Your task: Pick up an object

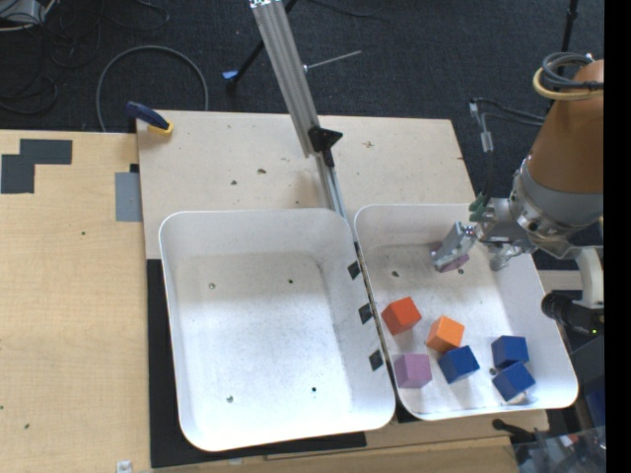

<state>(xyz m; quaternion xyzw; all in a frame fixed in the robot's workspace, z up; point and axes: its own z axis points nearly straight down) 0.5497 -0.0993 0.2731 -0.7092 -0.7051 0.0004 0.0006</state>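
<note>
The claw point(455, 249) hangs over the right white plastic bin point(557, 363), pinching nothing I can see; its spread I cannot tell. Nearest candidate, the red-orange cube point(401, 315), sits just below.

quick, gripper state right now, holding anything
gripper: shut on a small purple block, lifted above the right bin.
</note>
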